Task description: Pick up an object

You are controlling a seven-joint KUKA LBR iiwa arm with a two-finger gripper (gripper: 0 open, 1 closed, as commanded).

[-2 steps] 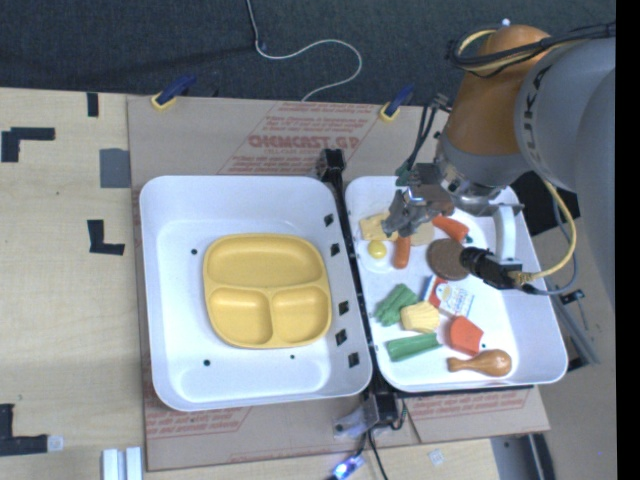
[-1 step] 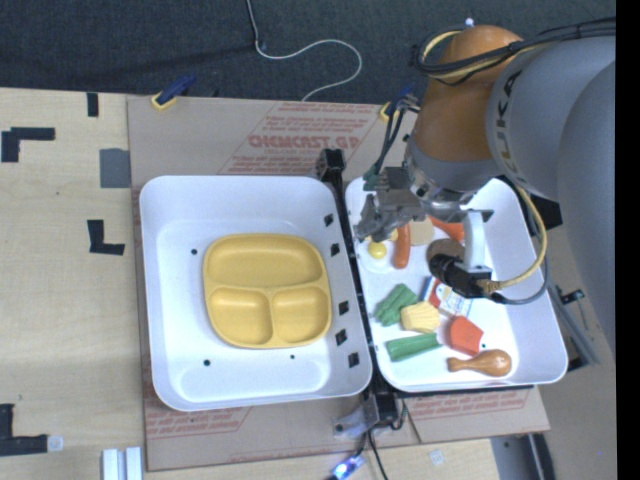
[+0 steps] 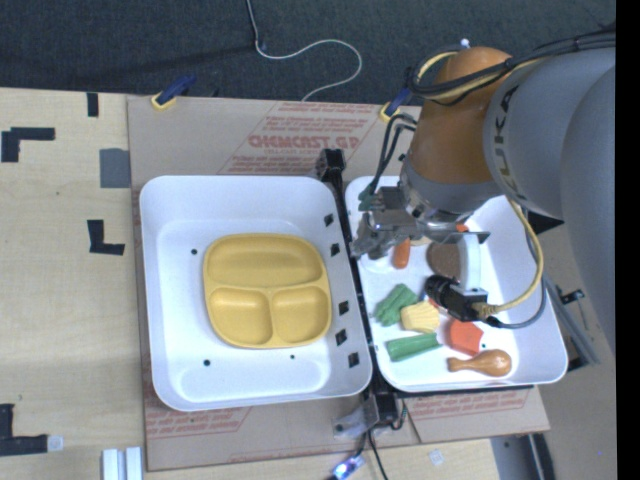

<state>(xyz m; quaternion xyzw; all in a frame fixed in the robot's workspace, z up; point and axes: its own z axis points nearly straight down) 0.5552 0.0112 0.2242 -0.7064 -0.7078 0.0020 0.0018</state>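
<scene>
Plastic toy carrot point(image 3: 401, 256) under my end effector point(image 3: 378, 236) looks light, stiff, slick; grip its middle. Grasp state: cannot tell.

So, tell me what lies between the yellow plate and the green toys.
The camera view shows the bins' touching walls between yellow plate and green toys, plus bare white floor.

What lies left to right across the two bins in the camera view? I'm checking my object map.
Left bin → yellow divided plate → green toy vegetables → yellow wedge → red-orange piece → brown drumstick. The gripper hangs over the right bin's upper left part.
</scene>
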